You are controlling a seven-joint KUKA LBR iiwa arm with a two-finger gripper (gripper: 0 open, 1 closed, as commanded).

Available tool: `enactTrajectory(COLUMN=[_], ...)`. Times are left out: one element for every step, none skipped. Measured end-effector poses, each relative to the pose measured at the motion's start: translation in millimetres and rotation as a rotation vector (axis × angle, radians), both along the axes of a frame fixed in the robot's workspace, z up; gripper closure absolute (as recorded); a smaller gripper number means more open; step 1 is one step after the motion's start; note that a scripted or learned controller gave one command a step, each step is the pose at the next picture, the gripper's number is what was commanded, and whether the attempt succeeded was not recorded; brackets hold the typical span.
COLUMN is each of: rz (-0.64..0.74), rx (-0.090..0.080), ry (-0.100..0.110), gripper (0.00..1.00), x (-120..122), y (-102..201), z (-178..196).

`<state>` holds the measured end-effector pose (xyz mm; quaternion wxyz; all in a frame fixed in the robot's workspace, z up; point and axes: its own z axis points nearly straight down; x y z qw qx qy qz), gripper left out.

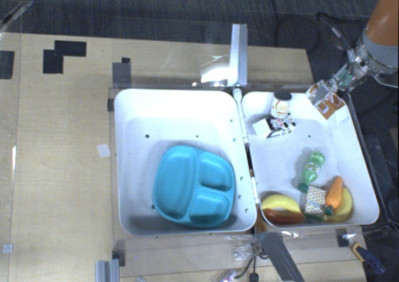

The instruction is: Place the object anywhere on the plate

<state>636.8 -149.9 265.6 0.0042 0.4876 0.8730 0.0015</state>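
We see two white bins side by side on the bench [56,168]. Left bin [134,109] has a blue plate [194,186] with compartments, lying in its near half, slightly right of centre. Right bin [355,150] holds the clutter. Near corner of that bin: a yellow banana [278,202] with a red-brown piece [284,216] touching its near side, a small patterned block [315,200], an orange carrot [335,192] lying over a second yellow fruit [343,207]. Just far of those, a green bottle [310,170], tilted. At the far-left of the right bin, a small figure toy [282,114] next to a white card [260,126]. Nothing of these touches the plate; all objects are in the right bin, plate alone in the left one. The arm [381,37] comes in from the far right. The tool [326,98] sits over the far-right corner of the right bin, well apart from the plate. We cannot tell if the tool is open or closed, and we see no object gripped in it.
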Motion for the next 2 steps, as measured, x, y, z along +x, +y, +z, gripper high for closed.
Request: enactTrajectory(rz=[-0.166, -0.151], rx=[0.002, 0.002], ry=[0.005, 0.004], gripper=[1.00, 1.00], x=[-103, -90], y=[62, 101], z=[-51, -81])
